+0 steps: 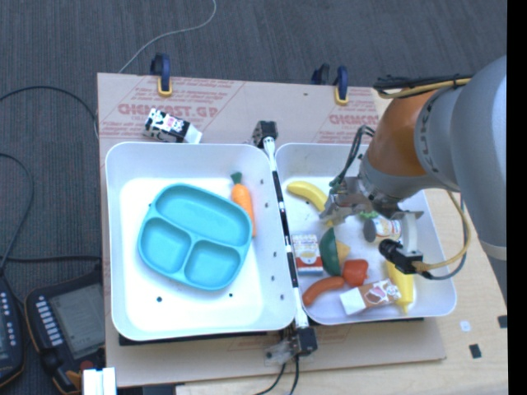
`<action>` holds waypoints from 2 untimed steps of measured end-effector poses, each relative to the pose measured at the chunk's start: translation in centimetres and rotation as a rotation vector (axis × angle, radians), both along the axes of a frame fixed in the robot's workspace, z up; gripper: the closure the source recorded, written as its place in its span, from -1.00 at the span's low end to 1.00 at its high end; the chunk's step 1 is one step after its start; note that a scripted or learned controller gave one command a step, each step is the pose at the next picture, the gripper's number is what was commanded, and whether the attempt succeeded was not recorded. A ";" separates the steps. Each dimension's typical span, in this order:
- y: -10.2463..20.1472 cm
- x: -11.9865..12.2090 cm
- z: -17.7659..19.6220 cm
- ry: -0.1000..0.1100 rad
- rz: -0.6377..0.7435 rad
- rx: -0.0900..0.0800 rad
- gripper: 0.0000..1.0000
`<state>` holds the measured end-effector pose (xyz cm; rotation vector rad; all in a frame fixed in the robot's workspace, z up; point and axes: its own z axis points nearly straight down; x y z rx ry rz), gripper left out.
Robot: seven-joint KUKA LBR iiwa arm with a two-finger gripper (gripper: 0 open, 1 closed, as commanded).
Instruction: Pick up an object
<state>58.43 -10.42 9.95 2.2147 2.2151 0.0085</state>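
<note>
The gripper (350, 208) hangs low inside the right bin (440, 303); whether it is wide or narrow I cannot tell. Left of it, the left bin (123, 303) holds a smooth blue three-compartment plate (194, 235) and a carrot (242, 202). Just left of the gripper lies a curved yellow banana (305, 193); below it, a green pepper (330, 252), a red sausage (323, 288) and a small carton (306, 250).

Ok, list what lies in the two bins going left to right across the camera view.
Blue three-compartment plastic tray → orange toy carrot → yellow toy banana → the arm's hand → yellow toy piece at the right bin's far edge.
</note>
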 end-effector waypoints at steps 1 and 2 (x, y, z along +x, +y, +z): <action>0.0 0.0 0.0 0.000 0.000 0.000 -1.00; 0.0 0.0 1.0 0.000 0.000 -0.001 1.00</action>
